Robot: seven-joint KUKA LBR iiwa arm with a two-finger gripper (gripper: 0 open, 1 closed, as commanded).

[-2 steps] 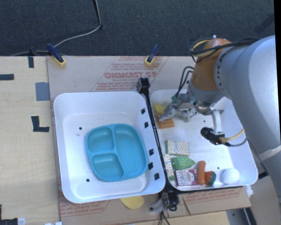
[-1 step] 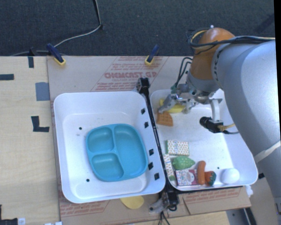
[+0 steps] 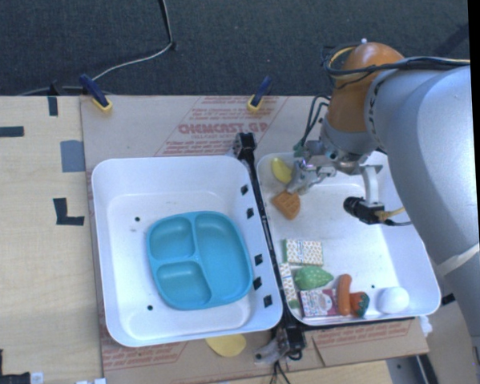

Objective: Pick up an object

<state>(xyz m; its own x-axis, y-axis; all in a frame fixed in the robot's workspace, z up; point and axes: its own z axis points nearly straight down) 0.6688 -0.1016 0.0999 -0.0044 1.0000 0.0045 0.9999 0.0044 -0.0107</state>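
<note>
— Down at the near edge a yellow disc (image 3: 226, 345) is lying on the bench (image 3: 34, 238), just outside the left bin (image 3: 115, 258). Is anything getting lifted?

— Not yet, I'm judging. An orange block (image 3: 287, 204) is sitting on the right bin (image 3: 403, 251) floor, beside a yellow piece (image 3: 281, 170).

— And the tool (image 3: 306, 174)?

— It's hovering low just above and right of that block. I cannot tell its state. Nothing is showing in its grip, so the whole pick is remaining.

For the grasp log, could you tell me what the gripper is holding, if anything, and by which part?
That cannot be told. The gripper hangs over the right bin, between a yellow piece and an orange block, with neither visibly between its fingers.
</note>
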